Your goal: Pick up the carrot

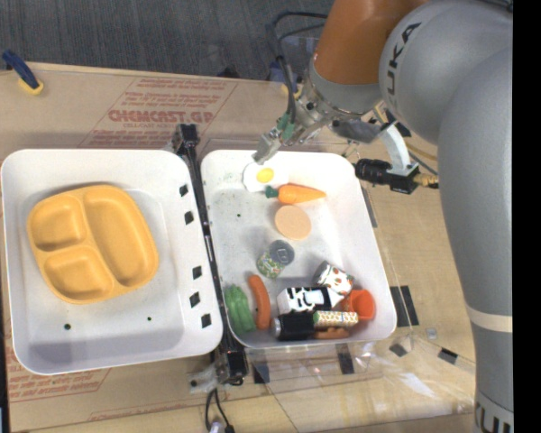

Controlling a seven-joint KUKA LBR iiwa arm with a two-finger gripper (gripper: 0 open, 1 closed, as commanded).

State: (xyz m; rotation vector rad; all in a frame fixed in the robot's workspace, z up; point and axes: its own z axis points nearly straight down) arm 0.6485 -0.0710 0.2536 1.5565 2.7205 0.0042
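Note:
The carrot [299, 193] is orange with a small green top. It lies flat near the back of the right bin [365, 242], pointing right, just right of a fried egg toy [260, 177]. My gripper [270, 146] hangs over the back rim of the right bin, up and left of the carrot and just above the egg. It is apart from the carrot, and nothing hangs from it.
A peach disc [293, 222] lies just in front of the carrot, then a small can [276, 258]. A green vegetable [239, 307], a sausage [261, 301], bottles [311, 301] and an orange cup [362, 305] crowd the front. A yellow divided tray [90, 240] sits in the left bin [18, 269].

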